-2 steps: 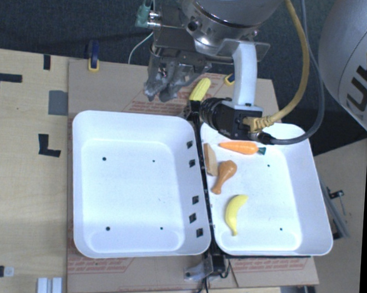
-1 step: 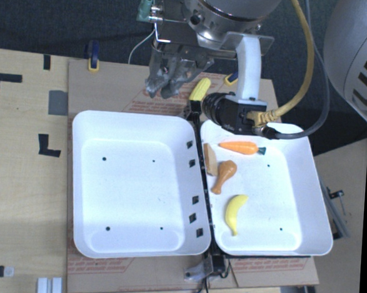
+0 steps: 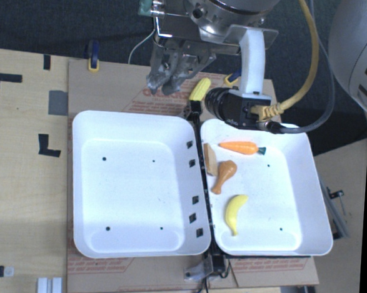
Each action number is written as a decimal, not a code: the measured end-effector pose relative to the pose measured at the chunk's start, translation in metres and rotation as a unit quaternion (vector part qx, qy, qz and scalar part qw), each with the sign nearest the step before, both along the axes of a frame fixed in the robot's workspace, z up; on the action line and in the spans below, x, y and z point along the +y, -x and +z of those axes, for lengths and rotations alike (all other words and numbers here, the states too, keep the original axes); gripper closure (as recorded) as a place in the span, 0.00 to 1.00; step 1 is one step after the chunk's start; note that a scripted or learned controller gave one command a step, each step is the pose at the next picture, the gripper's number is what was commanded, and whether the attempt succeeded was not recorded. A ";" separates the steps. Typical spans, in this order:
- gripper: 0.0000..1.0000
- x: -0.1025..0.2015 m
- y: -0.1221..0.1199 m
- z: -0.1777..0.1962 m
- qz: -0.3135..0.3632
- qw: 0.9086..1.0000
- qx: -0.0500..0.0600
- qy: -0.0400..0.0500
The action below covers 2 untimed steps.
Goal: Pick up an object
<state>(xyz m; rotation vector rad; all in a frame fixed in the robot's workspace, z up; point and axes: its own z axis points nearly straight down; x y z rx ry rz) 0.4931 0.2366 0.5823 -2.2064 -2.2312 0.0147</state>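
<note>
Your arm comes in at the top of the view, its metallic grey wrist housing cut off by the upper edge. The gripper [image 3: 169, 85] hangs below the wrist, pointing down and slightly toward the view's left. You can see the jaws as dark grey and close together with nothing between them, but whether they fully touch is too blurred to tell. A white link and a yellow hose run off the wrist on the right side.
</note>
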 end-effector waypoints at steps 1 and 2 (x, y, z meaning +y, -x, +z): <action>1.00 0.001 0.000 0.009 0.001 1.000 0.001 0.000; 1.00 0.001 0.000 0.019 0.002 1.000 0.002 0.001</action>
